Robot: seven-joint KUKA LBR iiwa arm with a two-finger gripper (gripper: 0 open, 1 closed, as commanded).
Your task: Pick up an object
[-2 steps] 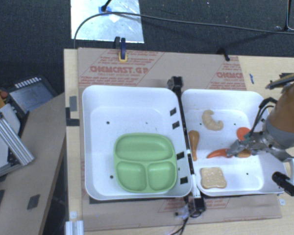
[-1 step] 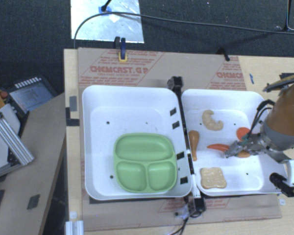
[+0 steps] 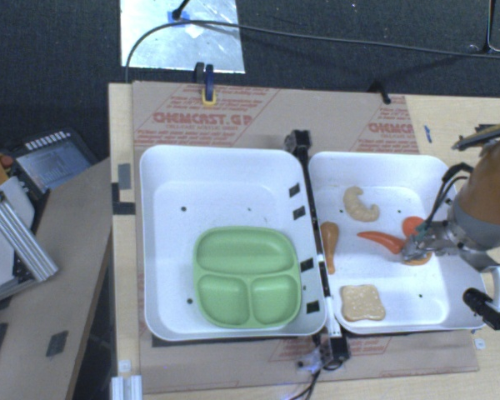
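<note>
**My hand low in the right bin, by the orange piece**

My hand [image 3: 417, 249] sits at three o'clock in the right bin [image 3: 383, 163], down at the orange pepper-like piece [image 3: 385, 240] and touching its right end; whether I grip it I cannot tell; a cashew-shaped piece [image 3: 361, 205] lies at twelve, a toast slice [image 3: 362, 302] at six, a brown drumstick-like piece [image 3: 328, 242] at nine; the left bin [image 3: 208, 161] holds a green divided plate [image 3: 247, 275]; both rest on the counter [image 3: 258, 115].
</note>
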